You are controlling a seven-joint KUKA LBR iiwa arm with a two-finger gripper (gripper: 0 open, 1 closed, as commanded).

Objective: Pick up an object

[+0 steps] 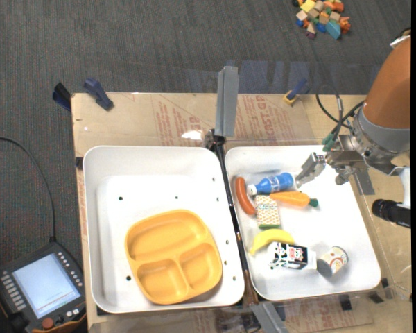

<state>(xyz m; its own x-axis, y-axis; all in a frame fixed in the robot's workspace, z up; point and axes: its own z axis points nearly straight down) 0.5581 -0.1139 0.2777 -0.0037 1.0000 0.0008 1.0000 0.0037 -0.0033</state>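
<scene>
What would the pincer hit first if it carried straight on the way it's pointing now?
Probably the blue bottle: the pincer slants down and left toward its cap end, with the carrot just beside that line. Depth from this single view is uncertain.

I see even, bright overhead lighting. Glare marks the table [191,135] near the left bin's [97,186] far right corner. Shadows under objects are soft and short. Focus is slightly soft overall; the carpet reads dim.
</scene>
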